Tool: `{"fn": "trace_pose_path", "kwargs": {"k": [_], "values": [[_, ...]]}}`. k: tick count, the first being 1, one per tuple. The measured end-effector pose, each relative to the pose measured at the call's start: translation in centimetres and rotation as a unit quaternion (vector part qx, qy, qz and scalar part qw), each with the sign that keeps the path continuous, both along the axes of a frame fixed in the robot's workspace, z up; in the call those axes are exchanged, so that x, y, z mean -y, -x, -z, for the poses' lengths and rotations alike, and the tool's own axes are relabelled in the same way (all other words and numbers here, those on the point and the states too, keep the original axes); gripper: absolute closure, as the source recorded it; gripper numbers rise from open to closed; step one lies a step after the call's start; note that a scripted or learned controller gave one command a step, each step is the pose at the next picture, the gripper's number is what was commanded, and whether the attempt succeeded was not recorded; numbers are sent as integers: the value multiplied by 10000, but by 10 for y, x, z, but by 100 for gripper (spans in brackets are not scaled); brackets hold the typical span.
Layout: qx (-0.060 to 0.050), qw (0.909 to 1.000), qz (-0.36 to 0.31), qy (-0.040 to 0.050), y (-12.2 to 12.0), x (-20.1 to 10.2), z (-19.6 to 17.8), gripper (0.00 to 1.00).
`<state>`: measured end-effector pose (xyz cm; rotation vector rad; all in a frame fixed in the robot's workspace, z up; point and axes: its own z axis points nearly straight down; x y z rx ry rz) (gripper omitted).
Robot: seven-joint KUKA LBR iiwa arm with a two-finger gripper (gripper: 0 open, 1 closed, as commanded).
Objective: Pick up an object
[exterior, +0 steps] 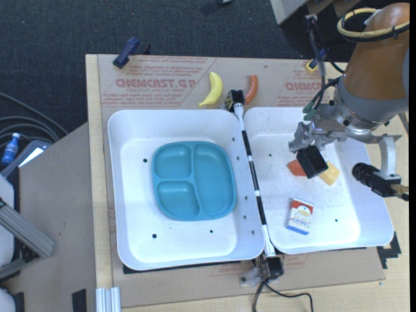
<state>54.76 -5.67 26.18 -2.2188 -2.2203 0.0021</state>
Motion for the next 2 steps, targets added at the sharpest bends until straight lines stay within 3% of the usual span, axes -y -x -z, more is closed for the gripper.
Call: {"fn": "trace_pose_path", "kwargs": {"k": [1, 2], "values": [[21, 10000, 7, 13, -19, 42, 15, 100], [23, 10000, 0, 4, -57, 8, 8, 100]]}}
